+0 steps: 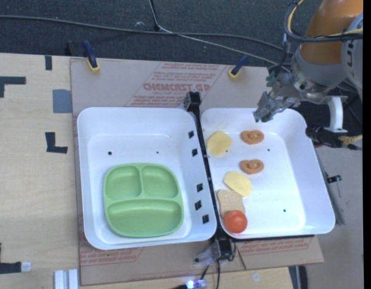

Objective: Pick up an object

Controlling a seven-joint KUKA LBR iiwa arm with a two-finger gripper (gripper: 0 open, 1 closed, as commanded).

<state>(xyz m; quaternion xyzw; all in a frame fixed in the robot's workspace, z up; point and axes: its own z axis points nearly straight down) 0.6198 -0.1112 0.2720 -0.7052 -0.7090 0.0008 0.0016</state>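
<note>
Two shallow white bins sit side by side on a cardboard sheet at the centre of the frame. The left bin [89, 161] holds a green divided plate [143, 199] in its lower half. The right bin [305, 179] holds six small food items, all in its left half: a pale yellow round piece [219, 143] near the divider, a brown pretzel [252, 137] to its right, a second pretzel [252, 166] below that, a yellow chip-like piece [237, 183] lower still, a tan cracker [230, 200] beneath it, and a red tomato [236, 221] touching the cracker's lower edge near the bin's front wall. The gripper [264, 113] hangs over the upper edge of the right bin, at the frame's upper right, below the grey arm with its orange band [335, 17]. Whether it is open or closed cannot be told from this view, and nothing is seen held in it. The nearest item is the upper pretzel, lying just below and slightly left of the gripper, apart from it; the second pretzel lies farther down, and the tomato is well apart at the bin's lower left.
</note>
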